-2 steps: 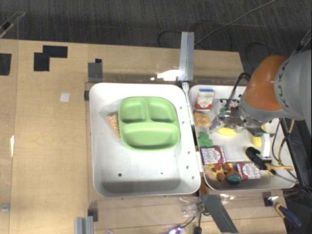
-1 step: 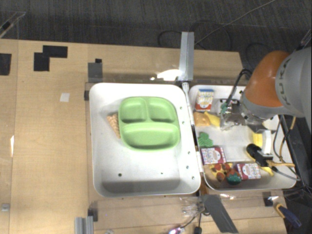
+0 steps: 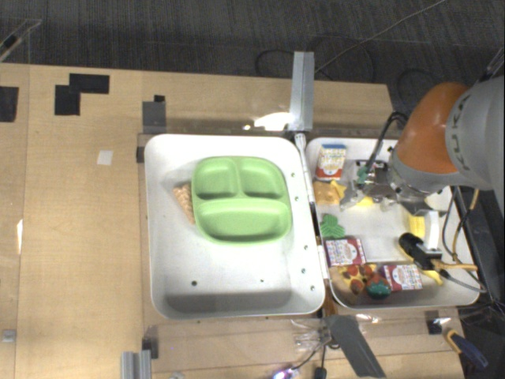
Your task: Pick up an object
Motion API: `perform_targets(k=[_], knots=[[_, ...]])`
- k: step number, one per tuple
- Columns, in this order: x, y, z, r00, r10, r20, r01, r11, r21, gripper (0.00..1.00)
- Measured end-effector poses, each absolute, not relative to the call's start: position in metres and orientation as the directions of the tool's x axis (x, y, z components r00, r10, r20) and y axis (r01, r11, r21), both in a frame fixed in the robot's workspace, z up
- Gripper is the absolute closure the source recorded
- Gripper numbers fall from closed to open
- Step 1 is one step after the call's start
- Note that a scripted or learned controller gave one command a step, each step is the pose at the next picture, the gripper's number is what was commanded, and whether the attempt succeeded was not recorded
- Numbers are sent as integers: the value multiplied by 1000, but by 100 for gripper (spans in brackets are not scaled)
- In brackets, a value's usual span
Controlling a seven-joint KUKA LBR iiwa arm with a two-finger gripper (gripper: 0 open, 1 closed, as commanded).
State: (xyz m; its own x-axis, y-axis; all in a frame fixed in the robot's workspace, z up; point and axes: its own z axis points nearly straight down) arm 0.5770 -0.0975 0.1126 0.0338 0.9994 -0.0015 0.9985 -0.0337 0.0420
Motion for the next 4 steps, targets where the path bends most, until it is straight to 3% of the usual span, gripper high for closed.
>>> perform_targets(k=[1,2,3,4], knots=[[623,-100,95,8,1000,-7,1000,-7,22,0],[612,-103,143,-279,960,-3,960,279,7,0],[596,-171,281,-146,989,-3,989,146,8,0],[600,-182,211,-12,1000,-1,1000,12,5,0]])
